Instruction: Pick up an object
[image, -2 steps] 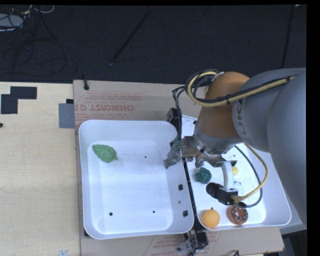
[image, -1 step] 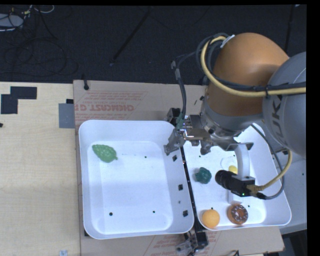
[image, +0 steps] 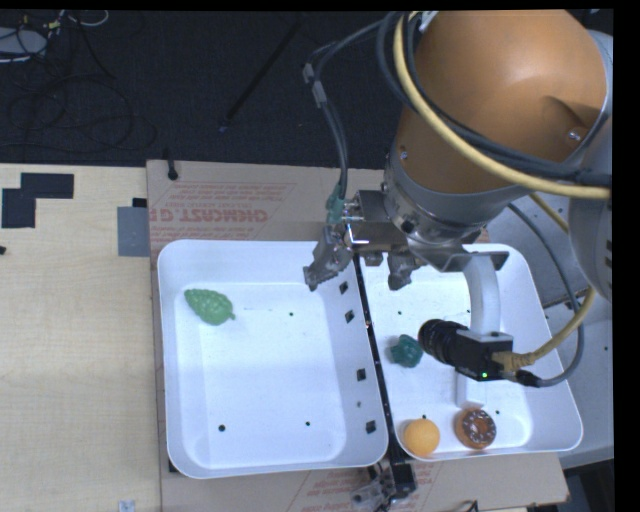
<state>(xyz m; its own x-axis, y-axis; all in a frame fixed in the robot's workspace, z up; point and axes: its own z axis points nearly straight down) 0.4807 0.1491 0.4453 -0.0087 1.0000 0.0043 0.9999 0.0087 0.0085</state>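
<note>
My gripper (image: 361, 271) hangs over the divider between the two bins, near their far edge. Its two dark fingers (image: 324, 266) stand wide apart, open, with nothing between them. A green leafy object (image: 208, 305) lies at the far left of the left bin (image: 260, 440). In the right bin (image: 545, 400), a small teal object (image: 406, 351) sits close to the divider, a little nearer the camera than the gripper. An orange ball (image: 422, 437) and a brown frosted donut (image: 475, 428) rest side by side at the right bin's front edge.
The arm's big orange-banded wrist (image: 500, 100) looms over the far part of the right bin. A black cylindrical unit with a green light (image: 463, 349) and yellow cables hangs off it, just right of the teal object. Cardboard (image: 240, 205) lies under the bins.
</note>
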